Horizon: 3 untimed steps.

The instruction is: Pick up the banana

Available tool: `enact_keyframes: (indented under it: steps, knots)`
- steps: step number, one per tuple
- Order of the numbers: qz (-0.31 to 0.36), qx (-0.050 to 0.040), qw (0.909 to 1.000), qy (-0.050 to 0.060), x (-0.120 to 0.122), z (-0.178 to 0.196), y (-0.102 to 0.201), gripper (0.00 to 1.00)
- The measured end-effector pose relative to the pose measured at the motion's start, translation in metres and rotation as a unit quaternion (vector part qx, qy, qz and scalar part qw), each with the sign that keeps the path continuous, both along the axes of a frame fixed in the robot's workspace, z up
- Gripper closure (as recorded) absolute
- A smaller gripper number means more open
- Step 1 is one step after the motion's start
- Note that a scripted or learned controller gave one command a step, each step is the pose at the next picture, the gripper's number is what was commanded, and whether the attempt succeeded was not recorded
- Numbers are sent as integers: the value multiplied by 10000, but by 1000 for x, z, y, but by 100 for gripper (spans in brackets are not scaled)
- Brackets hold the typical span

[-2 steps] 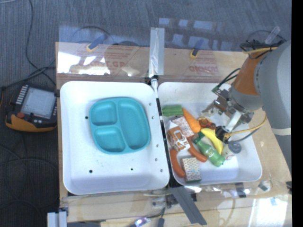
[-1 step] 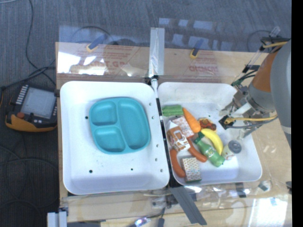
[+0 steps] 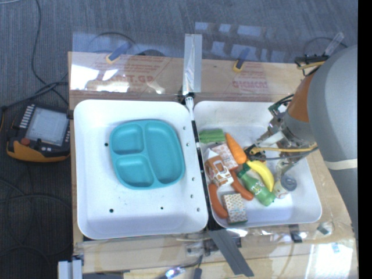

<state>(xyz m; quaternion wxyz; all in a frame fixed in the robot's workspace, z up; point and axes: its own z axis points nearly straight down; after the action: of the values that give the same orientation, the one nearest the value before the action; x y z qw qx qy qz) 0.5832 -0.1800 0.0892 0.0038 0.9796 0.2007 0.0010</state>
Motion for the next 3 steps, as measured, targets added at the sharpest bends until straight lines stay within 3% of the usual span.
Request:
enact_keyframes:
  steps: [1, 2, 3]
  knots:
    - [-1010, 44, 9949, 44, -66, 21, -12, 0]
    - [-975, 23, 9952, 37, -12, 97, -43, 0]
    - [-395, 30, 9992, 41, -4, 148, -43, 0]
